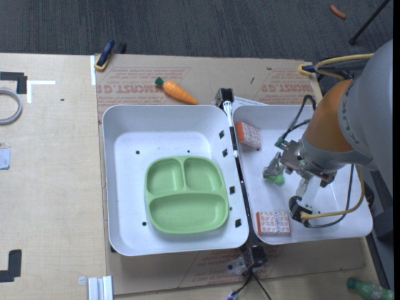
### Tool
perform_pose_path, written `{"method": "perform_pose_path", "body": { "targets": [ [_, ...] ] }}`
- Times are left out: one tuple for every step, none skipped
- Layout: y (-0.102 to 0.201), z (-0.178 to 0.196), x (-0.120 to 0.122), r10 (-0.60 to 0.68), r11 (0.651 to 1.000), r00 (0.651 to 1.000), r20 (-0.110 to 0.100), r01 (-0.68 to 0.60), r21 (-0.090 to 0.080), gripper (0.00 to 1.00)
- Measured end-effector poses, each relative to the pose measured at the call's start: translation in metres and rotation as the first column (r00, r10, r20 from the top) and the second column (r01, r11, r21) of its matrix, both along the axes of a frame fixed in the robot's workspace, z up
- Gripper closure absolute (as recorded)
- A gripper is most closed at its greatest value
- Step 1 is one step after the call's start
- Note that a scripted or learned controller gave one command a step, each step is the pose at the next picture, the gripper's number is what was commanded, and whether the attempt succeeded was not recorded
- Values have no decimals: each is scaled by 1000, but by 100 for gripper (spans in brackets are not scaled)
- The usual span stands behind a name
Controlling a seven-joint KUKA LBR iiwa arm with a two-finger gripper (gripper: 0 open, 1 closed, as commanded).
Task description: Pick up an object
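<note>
As seen from the fixed camera above: gripper point(274, 167) low inside the right bin point(340, 229), left of its middle, directly over a small green object point(275, 179) on the bin floor. Touching it or just above it, cannot tell; equally cannot tell whether spread apart or clamped on anything. Near the same bin's far left corner, an orange-and-white packet point(249, 135), lying apart from the gripper. By the near edge, towards the left corner, a second orange-patterned box point(273, 222), flat on the floor. Filling the middle of the left bin point(122, 167), a pale green divided plate point(185, 194), with two small compartments on the far side and one long compartment nearer. Beyond the left bin's far edge, on the cardboard point(144, 74), a toy carrot point(177, 90), lying aslant.
</note>
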State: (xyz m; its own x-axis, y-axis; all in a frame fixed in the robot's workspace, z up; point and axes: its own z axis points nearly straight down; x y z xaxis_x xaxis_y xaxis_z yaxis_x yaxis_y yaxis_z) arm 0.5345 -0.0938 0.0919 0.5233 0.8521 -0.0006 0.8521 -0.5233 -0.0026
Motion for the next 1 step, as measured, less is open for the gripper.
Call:
{"method": "perform_pose_path", "body": {
  "targets": [
    [0, 9, 0, -1, 1000, 1000, 0, 1, 0, 100]
  ]
}}
